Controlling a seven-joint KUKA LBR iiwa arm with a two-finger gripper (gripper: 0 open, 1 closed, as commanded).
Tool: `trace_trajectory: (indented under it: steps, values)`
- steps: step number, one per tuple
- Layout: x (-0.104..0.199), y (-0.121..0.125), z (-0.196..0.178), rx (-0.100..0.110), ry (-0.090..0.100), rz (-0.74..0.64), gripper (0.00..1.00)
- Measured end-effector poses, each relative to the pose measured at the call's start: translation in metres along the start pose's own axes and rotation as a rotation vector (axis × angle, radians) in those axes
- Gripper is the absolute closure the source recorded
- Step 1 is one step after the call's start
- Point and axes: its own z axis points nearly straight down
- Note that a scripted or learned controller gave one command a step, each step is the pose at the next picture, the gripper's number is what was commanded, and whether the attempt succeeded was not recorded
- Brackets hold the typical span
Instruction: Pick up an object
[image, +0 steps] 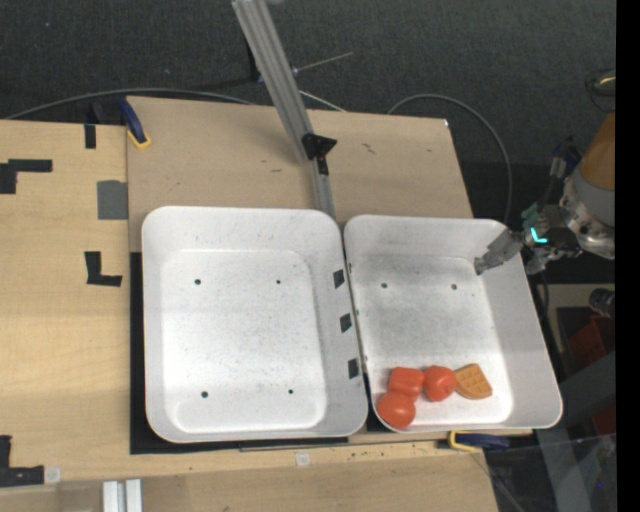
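Two shallow white bins sit side by side on the wooden worktop (230, 170). The left bin (160, 300) has only a speckled floor with a few small dark holes. The right bin (420, 300) holds all the objects, gathered at its near edge: three red-orange rounded pieces (412, 391) touching one another, two side by side and a third just nearer and to the left, and just right of them a tan, biscuit-like piece (474, 381) beside the rightmost red one.

The arm comes in from the right, its orange band (603, 160) at the frame's edge. The pincer (497, 253) hangs at the far right corner of the right bin, over the rim, well apart from the objects; nothing is seen in it, and whether it is released or clenched cannot be told.

A grey metal pole (285, 85) slants from the far side down to the gap between the bins
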Motion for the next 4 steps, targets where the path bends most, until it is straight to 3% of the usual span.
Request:
trace_trajectory:
  steps: [1,2,4]
  values:
    - [0.000,0.001,-0.002,-0.004,-0.001,-0.001,0.00]
    - [-0.001,0.000,0.062,0.003,0.000,0.000,0.00]
    - [0.005,-0.009,0.158,-0.004,-0.003,-0.001,0.00]
